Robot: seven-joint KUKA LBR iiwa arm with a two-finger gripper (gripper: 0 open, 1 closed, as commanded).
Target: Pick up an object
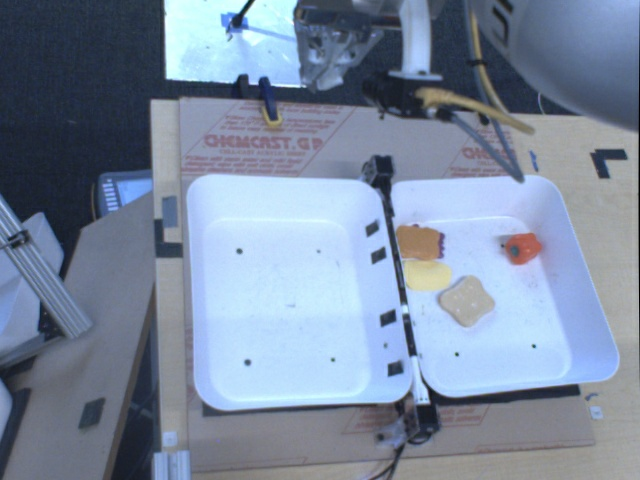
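Note:
The right bin [575, 298] holds several small items. An orange-brown piece with a purple edge [420, 242] lies near its left wall. Just below it lies a flat yellow piece [428, 275], and a tan waffle-like square [467, 301] sits below and right of that. A small red-orange object [521, 248] rests toward the bin's right side. My gripper [322, 68] hangs high at the top of the view, above the cardboard behind the left bin, far from all the items. Nothing shows between its fingers.
The left bin [200, 268] stands beside the right one, joined by black clips [385, 258] along the shared wall. A blue and yellow clamp [268, 103] holds the cardboard at the back. Cables [480, 118] trail from the arm over the right bin's far edge.

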